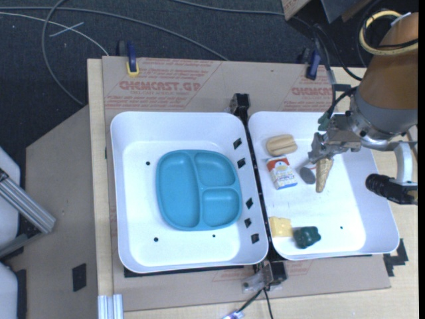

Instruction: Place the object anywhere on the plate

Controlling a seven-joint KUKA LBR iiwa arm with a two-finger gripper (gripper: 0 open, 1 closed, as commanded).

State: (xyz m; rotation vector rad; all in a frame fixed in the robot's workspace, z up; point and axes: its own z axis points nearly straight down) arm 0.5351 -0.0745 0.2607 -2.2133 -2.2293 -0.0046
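My pincer [323,157] hangs over the right bin [372,241], closed on a tan cone-shaped object [323,174] that points down from the fingers. The blue plate [198,189] lies well to my pincer's left (in the other bin). A red carton [283,174] sits just left.
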